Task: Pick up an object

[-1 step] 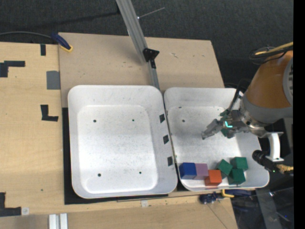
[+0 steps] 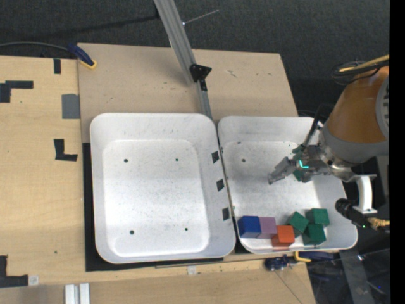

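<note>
Nearest to us, along the near edge of the right bin [image 2: 266, 128], we see a cluster of small blocks: a blue cube [image 2: 249, 226] at the left, a pale purple block [image 2: 268, 225] touching it, an orange block [image 2: 285, 235] just beside that, and three green blocks [image 2: 310, 225] bunched at the right end. None of them is lifted; all rest on the bin floor.

Farther back in the same bin we see the gripper [image 2: 278, 173], reaching in from the right and pointing left over the bare middle of the floor. Its grey fingers [image 2: 281, 167] stand slightly spread with nothing between them, so we read it as released and grasping no block. A small green light glows at its base. It is well apart from the blocks, which lie nearer to us.

We see the left bin [image 2: 101, 138] touching the right one along their shared edge, its floor marked by four dark dots. A slanted metal bar [image 2: 177, 30] runs from the far side down to where the bins meet.
</note>
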Available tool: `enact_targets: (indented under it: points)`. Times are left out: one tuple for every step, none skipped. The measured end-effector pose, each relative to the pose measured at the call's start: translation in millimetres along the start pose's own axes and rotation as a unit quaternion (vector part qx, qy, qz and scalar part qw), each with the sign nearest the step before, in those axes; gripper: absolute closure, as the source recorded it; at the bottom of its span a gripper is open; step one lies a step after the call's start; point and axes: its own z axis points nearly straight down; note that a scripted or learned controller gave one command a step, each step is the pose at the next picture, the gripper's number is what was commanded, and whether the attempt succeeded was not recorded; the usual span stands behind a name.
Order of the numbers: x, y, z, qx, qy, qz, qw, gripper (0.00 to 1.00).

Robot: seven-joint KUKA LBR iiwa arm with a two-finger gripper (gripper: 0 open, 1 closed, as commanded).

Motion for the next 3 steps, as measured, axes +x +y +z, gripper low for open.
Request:
enact_targets:
  points:
    - [10,0,60,0.003,0.0,0.0,1.0,0.0]
    - [10,-1,104,0.001,-0.001,0.0,1.0,0.0]
    - [11,-1,93,0.001,0.0,0.0,1.0,1.0]
